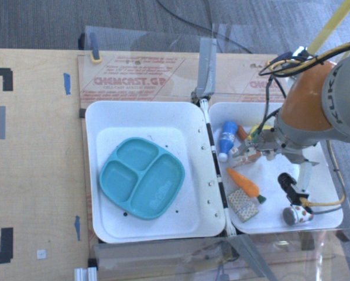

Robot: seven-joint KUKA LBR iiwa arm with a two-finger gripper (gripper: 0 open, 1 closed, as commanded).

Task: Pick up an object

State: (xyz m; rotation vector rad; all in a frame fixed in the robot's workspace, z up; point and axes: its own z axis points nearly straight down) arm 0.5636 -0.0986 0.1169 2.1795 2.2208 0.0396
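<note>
Arm is low in the right bin (333,215); gripper (249,151) sits just beside the blue-and-white bottle (226,137), toy carrot (244,182) below it; cannot tell its opening or any hold; nothing visibly lifted; pick apparently not yet done; turquoise divided plate (142,177) lies in the left bin (105,116).

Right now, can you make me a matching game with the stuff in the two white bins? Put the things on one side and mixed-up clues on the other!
Things:
1. divided plate
2. toy carrot
3. bottle
4. sponge

Clues:
A. orange with a green end
B. alone in the left bin
C. speckled square near the right bin's front edge
D. blue and white, by the wall between the bins

Pairs: 1-B, 2-A, 3-D, 4-C
</note>
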